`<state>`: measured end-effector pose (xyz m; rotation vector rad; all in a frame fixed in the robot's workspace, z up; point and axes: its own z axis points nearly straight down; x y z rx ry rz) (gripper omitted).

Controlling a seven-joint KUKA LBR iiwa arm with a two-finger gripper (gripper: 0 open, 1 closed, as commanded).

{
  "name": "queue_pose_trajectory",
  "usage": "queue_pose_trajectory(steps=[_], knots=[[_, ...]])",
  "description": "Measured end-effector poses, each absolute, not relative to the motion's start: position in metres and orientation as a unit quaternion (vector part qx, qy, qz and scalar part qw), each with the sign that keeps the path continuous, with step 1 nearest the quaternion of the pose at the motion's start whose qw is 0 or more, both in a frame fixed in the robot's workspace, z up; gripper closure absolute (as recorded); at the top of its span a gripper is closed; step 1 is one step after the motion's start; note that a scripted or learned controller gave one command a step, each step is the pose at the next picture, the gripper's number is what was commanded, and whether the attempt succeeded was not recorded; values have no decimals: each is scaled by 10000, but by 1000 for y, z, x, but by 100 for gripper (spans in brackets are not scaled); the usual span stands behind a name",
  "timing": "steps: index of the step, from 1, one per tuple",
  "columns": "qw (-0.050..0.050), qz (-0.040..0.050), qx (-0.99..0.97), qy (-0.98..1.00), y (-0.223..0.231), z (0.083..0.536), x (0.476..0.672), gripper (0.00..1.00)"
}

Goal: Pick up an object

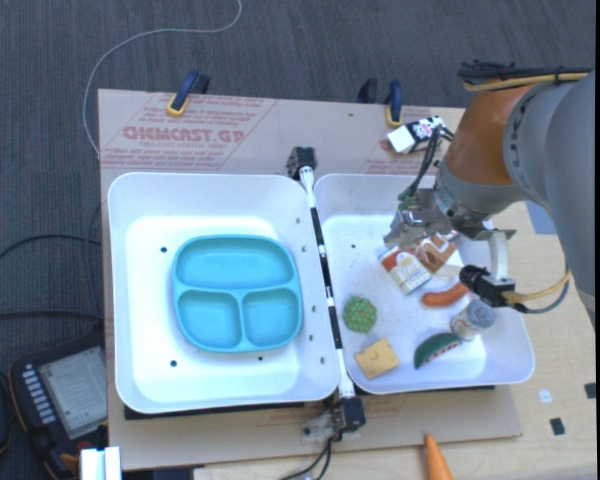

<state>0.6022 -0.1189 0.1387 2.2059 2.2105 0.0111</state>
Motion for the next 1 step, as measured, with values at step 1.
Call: queue_pose_trajectory(steps=[1], knots=[[19, -4, 7069, 7073, -137, 113, 639, 100]])
